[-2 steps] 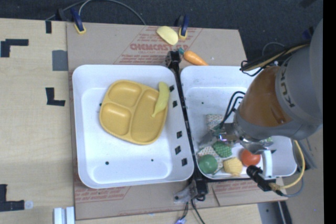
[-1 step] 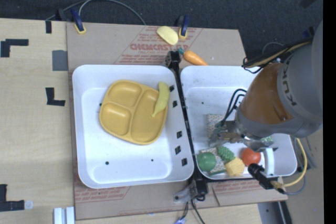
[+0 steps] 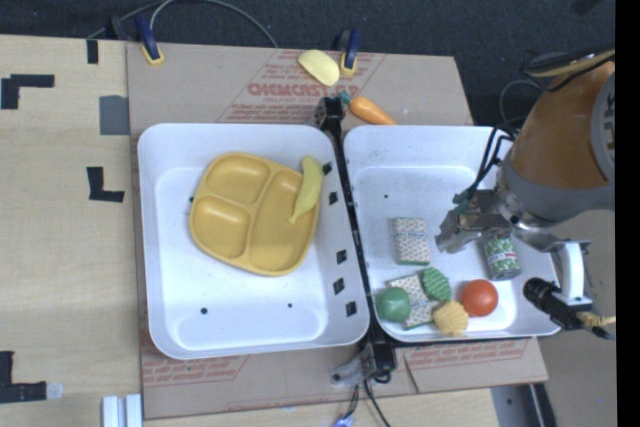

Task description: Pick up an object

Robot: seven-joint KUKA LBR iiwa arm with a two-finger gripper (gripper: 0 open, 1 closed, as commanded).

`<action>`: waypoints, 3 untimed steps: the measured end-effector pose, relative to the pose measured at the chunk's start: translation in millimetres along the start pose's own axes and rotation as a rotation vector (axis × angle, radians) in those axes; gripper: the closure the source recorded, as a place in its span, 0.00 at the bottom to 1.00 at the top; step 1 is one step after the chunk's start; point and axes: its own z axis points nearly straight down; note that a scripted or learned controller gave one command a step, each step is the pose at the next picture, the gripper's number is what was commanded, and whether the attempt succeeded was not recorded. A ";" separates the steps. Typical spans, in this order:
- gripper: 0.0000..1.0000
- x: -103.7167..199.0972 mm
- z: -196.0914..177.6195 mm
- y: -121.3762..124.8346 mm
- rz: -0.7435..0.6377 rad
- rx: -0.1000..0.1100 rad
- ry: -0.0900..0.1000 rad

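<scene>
My gripper [image 3: 462, 227] hangs low over the right bin [image 3: 400, 160], near its right side. Just left of it lies a small checked green-and-white block [image 3: 411, 238]. A green can [image 3: 501, 255] lies right beside the gripper on its right. Along the bin's front edge sit a green ball [image 3: 393, 303], a dark green piece [image 3: 435, 283], a yellow lump [image 3: 451, 317] and a red tomato [image 3: 480, 297]. I see nothing between the fingers.
The left bin [image 3: 170, 215] holds a yellow sectioned plate [image 3: 250, 213] with a banana [image 3: 307, 189] at its right rim. Behind the bins on the cardboard lie a yellow piece [image 3: 320, 67] and an orange carrot [image 3: 372, 111]. The arm's orange-banded body [image 3: 565, 150] looms over the right bin's right edge.
</scene>
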 end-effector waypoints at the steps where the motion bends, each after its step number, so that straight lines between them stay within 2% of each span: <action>1: 0.00 0.2 1.0 -0.7 0.000 0.003 0.001; 2: 0.00 6.7 81.1 7.6 -0.001 0.007 0.003; 3: 0.00 -4.4 130.8 60.6 -0.001 0.002 0.002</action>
